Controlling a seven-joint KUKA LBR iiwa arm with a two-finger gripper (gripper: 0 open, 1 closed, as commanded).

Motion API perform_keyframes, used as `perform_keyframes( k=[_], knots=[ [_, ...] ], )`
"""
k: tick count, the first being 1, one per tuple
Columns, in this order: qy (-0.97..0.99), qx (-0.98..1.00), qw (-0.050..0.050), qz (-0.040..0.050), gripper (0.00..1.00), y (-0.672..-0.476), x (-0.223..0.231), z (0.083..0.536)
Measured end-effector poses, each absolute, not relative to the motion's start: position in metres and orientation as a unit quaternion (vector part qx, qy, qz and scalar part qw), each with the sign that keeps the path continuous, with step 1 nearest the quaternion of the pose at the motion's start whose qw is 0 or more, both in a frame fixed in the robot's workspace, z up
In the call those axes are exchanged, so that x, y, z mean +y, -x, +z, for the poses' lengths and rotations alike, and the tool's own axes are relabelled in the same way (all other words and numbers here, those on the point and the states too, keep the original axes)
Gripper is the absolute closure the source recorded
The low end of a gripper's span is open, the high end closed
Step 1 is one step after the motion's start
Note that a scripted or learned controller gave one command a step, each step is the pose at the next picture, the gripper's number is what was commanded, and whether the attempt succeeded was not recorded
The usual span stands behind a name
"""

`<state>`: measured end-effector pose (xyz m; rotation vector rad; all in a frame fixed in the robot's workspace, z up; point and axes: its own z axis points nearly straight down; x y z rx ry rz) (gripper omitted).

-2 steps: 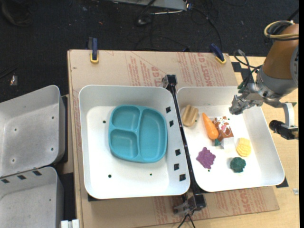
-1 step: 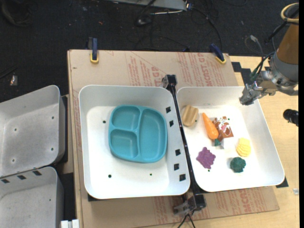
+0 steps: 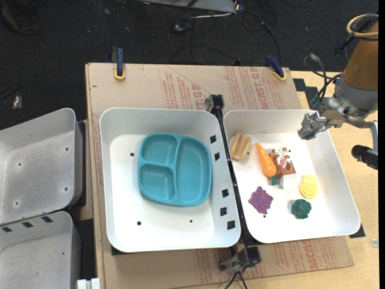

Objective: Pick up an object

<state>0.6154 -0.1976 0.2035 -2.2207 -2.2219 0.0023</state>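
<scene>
The right bin [image 3: 337,179] holds several small toy foods. A beige bread piece [image 3: 240,146] lies at its left, with an orange carrot [image 3: 266,159] beside it. Right of the carrot is a brown and white block [image 3: 284,161]. Lower down are a purple grape cluster [image 3: 261,199], a yellow corn piece [image 3: 308,186] and a dark green broccoli [image 3: 301,208]. My gripper [image 3: 310,127] hangs over the bin's upper right corner, well apart from all the food. The arm's orange band and grey wrist [image 3: 361,83] rise behind it.
The left bin [image 3: 117,161] contains a teal divided plate [image 3: 175,168]. A black divider [image 3: 225,161] runs between the bins. Two white panels [image 3: 36,161] lie off the bench at the left. Clamps [image 3: 119,65] hold the cardboard base's far edge.
</scene>
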Motion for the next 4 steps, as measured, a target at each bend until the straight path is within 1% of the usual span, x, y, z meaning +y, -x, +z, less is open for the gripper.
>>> perform_keyframes(
  k=[1, 2, 4],
  knots=[
    [0.705, -0.710, -0.001, -0.0009, 1.00, -0.621, -0.146, 0.219],
    [0.705, -0.710, 0.000, -0.0007, 1.00, -0.632, -0.094, 0.216],
    [0.705, -0.709, 0.000, -0.0007, 1.00, -0.641, 0.013, 0.211]
  ],
)
